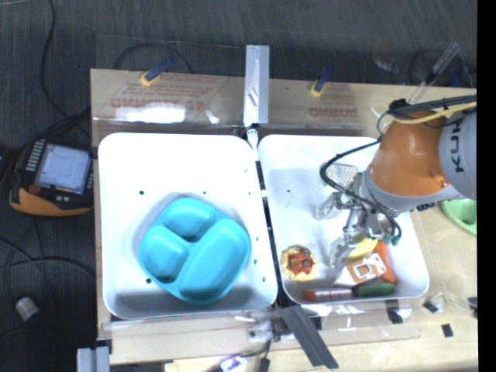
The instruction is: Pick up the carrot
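- Two white bins side by side on bench: left bin [124, 169], right bin [298, 169].
- Arm [411, 165] enters from right, orange band over right bin's right half.
- Blue three-compartment tray [194, 248] in left bin, tilted, toward front.
- Gripper [349, 235] low in right bin, just above the object pile; can't tell whether it is open, closed or gripping, wrist blocks it.
- Carrot [385, 260] near right bin's front right corner, just beside gripper, against orange-white card [366, 270].
- Yellow piece [361, 247] just under gripper.
- Red-green item [349, 291] along front wall.
- Small pizza-like toy [298, 262] left of gripper, apart.
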`<state>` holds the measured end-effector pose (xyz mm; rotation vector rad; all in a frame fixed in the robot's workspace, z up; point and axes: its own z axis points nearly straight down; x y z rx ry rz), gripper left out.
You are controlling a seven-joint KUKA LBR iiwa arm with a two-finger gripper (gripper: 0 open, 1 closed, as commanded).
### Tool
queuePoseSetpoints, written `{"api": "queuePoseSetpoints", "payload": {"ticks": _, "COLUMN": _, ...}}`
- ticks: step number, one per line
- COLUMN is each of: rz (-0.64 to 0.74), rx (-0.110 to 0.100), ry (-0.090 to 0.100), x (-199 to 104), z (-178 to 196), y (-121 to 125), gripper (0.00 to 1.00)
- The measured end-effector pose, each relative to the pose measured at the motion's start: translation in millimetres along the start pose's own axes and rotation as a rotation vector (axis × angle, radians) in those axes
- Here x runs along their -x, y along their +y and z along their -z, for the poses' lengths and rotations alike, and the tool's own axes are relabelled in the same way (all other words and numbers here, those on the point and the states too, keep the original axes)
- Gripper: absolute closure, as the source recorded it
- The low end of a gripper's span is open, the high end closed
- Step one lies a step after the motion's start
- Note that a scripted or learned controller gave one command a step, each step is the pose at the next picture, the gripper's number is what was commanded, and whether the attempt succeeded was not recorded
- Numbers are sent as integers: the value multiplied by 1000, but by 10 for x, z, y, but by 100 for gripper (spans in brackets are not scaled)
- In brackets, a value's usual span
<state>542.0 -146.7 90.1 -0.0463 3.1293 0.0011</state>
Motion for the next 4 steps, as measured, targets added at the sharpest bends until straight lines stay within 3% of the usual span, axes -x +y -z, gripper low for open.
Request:
{"api": "queuePoseSetpoints", "payload": {"ticks": 1, "rz": 30, "rx": -1, "ry": 8, "x": 441, "z": 1162, "y": -349, "gripper": 0}}
{"api": "queuePoseSetpoints", "payload": {"ticks": 2, "rz": 33, "rx": 3, "ry": 10, "x": -78, "z": 82, "y": -26, "gripper": 0}}
{"api": "queuePoseSetpoints", "payload": {"ticks": 3, "rz": 252, "rx": 1, "ry": 7, "x": 668, "z": 978, "y": -412, "gripper": 0}}
{"api": "queuePoseSetpoints", "payload": {"ticks": 4, "rz": 232, "rx": 2, "ry": 5, "x": 1130, "z": 1491, "y": -748, "gripper": 0}}
